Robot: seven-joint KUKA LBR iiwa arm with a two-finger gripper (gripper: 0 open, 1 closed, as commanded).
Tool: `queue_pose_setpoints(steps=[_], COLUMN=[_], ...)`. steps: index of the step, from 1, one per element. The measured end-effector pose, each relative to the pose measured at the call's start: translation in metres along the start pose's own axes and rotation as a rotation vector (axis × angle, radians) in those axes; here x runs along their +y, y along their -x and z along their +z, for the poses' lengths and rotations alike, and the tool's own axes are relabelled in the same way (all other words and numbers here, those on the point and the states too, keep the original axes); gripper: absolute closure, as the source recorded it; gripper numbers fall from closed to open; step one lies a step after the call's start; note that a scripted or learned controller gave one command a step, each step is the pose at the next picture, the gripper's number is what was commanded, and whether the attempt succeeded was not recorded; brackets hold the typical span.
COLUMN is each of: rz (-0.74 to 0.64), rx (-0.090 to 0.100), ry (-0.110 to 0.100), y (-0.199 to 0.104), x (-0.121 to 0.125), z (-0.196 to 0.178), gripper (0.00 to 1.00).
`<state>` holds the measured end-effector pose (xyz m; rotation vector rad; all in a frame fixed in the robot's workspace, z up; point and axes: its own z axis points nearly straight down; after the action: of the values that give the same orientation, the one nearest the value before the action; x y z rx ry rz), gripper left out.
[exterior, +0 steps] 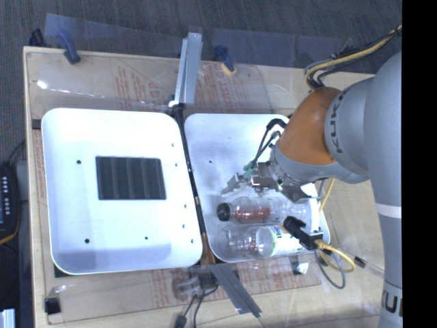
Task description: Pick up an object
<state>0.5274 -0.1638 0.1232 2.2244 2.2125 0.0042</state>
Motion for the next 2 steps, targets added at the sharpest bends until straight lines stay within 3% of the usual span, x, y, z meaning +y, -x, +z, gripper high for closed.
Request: queue_pose_setpoints(steps=[1,2], rz=[-0.153,-0.143], rx=[-0.010,-0.003], ry=[0.039,0.022], y=[-0.024,-0.011], x=[-0.023,-0.019], z=[0.021,0.025], gripper=[0.00,0.00])
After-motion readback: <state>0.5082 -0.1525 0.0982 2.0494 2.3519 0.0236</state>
